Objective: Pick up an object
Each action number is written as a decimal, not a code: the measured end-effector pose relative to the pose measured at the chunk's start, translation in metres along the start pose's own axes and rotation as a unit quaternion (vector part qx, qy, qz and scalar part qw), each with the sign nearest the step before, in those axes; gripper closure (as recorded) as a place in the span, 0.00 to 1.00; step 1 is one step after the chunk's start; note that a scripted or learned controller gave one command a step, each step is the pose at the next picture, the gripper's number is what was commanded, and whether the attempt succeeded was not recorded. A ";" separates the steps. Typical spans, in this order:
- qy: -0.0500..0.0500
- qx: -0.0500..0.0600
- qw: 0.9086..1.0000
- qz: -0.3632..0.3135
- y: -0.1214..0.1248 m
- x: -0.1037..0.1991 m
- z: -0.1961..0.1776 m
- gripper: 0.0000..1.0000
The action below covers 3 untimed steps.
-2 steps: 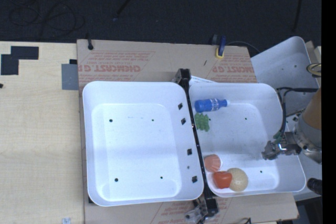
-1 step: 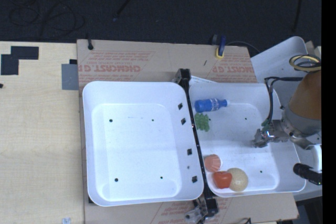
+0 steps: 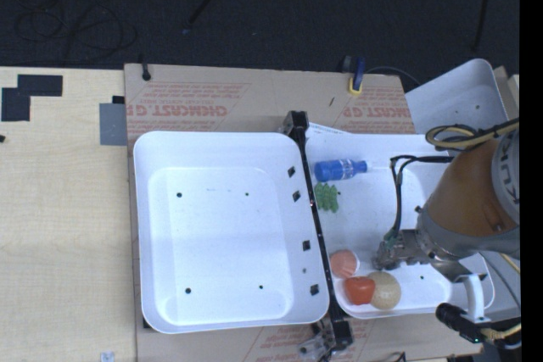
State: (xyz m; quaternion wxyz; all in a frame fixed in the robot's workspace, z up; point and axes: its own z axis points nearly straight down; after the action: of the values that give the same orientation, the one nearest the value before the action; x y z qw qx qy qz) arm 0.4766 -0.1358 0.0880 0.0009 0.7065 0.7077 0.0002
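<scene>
Arm [image 3: 475, 191] is seen reaching in from the right, wrist low over the near part of the right bin [image 3: 373, 208]. Gripper [image 3: 392, 252] is placed just above the near-edge cluster; whether the jaws are released or clenched cannot be told, and nothing is seen between them.

Right bin contents:
- blue bottle [image 3: 339, 170] lying on its side near the far-left part, cap toward the right
- green leafy item [image 3: 327, 197] just below the bottle, close to the divider between the bins
- peach-coloured round item [image 3: 344, 263], red item [image 3: 360, 290] and pale beige ball [image 3: 385, 291] packed together in the near-left corner, the last two hard against the near rim

Red item and ball appear touching; peach item is just beside the red one. Gripper sits just right of the peach item and directly above the ball.

Open floor in the right bin is found mid-bin, between bottle and cluster. The cluster is hemmed by the near rim and the left wall.

Left bin [image 3: 221, 237] is seen with bare floor throughout. Bins are abutted along a black clip strip [image 3: 307, 216]. Cardboard [image 3: 221, 102] is laid under both on the bench [image 3: 59, 216].
</scene>
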 end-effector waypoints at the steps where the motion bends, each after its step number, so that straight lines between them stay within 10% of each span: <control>1: -0.001 -0.006 1.000 0.000 0.002 -0.001 -0.162 1.00; 3: 0.000 0.000 1.000 0.000 0.029 -0.079 -0.127 1.00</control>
State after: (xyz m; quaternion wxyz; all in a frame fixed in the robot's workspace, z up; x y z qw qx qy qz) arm 0.5056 -0.2141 0.2154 0.0008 0.7068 0.7075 -0.0002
